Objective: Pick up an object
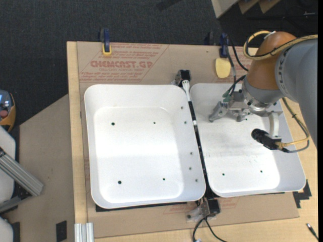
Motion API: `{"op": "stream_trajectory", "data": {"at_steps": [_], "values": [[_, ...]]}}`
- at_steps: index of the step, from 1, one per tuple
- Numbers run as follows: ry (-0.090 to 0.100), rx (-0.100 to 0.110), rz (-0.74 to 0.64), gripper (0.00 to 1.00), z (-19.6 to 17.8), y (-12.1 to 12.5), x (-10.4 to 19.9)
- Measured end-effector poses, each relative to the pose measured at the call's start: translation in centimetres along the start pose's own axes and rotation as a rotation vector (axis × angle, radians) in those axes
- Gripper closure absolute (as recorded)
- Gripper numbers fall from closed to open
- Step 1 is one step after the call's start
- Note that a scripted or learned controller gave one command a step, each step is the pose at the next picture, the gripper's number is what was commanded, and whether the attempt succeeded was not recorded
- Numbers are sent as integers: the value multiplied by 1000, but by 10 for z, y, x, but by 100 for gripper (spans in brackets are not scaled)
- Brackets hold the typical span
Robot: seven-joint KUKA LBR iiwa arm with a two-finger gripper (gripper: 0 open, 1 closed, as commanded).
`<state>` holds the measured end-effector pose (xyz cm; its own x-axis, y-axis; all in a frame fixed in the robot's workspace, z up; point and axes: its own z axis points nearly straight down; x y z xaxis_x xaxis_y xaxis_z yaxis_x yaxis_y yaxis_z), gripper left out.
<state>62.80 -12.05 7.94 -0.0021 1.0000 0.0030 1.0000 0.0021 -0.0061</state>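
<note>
I cannot tell how my fingers (228,111) stand as they hang low over the back of the right bin (242,180), near the bins' shared edge, with no object between them, while the left bin (136,150) sits beside it on the table (126,59).

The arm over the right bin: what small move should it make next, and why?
Probably a short lift straight up: the gripper sits low over the right bin, hiding whatever lies under it.
</note>
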Motion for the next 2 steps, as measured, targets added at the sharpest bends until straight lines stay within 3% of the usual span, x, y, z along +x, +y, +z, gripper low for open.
{"op": "stream_trajectory", "data": {"at_steps": [1, 2], "values": [[-6, -11, 4, 0, -7, 40, -43], [-9, -29, -1, 0, -316, 38, -27]]}}
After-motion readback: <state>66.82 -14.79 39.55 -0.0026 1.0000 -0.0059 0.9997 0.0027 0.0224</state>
